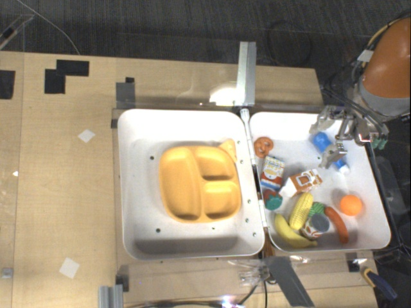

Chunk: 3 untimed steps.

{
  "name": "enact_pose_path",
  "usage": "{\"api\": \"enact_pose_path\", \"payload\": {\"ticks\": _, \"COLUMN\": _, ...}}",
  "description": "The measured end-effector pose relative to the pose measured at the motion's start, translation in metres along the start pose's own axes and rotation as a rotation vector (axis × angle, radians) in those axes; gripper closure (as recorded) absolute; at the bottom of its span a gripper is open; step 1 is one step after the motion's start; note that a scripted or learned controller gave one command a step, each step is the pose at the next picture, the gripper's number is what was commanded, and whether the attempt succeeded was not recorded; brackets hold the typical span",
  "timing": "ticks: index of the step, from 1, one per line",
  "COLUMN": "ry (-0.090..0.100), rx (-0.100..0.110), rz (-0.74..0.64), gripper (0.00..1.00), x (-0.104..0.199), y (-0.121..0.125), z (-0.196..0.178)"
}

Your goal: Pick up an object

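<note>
While no object is yet lifted, the scene is logged left to right. On the wooden surface (58,191) the left bin (131,191) is seen with a yellow sectioned tray (196,181) lying flat in it. The right bin (379,226) is crowded: a small orange-brown toy (262,146) near its left wall, a carton (273,172) below it, a teal piece (274,203), a small box (306,180), a corn cob (300,209) lying over a banana (288,231), a red sausage-like item (338,224) and an orange ball (350,205). A blue object (320,140) lies at the upper right of that bin, just beside the pincer (343,136). The pincer is poised low over that corner; how wide it is parted cannot be told, and nothing is seen gripped in it.

The blue object is judged the likeliest target. A good grasp would be made by centring over it before descent, closing only once it is straddled, and keeping clear of the bin wall. A slip sideways is the likely risk.
</note>
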<state>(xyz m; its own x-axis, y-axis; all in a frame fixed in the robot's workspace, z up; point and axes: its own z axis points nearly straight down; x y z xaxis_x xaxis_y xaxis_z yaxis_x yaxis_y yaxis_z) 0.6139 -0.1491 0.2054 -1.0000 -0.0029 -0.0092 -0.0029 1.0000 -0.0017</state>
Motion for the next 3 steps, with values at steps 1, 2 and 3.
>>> {"api": "enact_pose_path", "payload": {"ticks": 1, "ry": 0.006, "rx": 0.000, "rz": 0.124, "gripper": 0.00, "x": -0.050, "y": 0.003, "z": 0.117}}
{"api": "enact_pose_path", "payload": {"ticks": 2, "ry": -0.012, "rx": -0.002, "rz": -0.040, "gripper": 0.00, "x": -0.036, "y": 0.074, "z": 0.013}}
{"api": "enact_pose_path", "payload": {"ticks": 3, "ry": -0.016, "rx": -0.001, "rz": -0.041, "gripper": 1.00, "x": -0.037, "y": 0.074, "z": 0.003}}
